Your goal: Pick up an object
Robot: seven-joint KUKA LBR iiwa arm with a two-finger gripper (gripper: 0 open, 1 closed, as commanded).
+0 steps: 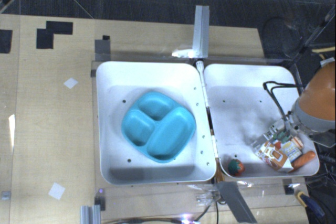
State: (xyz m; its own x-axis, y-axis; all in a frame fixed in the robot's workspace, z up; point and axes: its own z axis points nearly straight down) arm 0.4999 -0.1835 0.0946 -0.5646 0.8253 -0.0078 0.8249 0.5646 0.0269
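Observation:
In the right bin (pixel 236 86) a crinkled snack packet (pixel 277 150) with orange and white print lies near the front right corner. An orange carrot-like piece (pixel 304 159) rests just to its right. A small round ball (pixel 236 167), green and orange, sits at the bin's front left corner. My gripper (pixel 281 131) hangs low over the packet's upper edge, below the orange band of the arm (pixel 321 93). Whether it touches the packet is unclear.
The left bin (pixel 110 113) holds a blue three-compartment plate (pixel 158 126). A metal post (pixel 201 31) stands behind the divider between the bins. A black cable (pixel 275 94) loops over the right bin's back right part.

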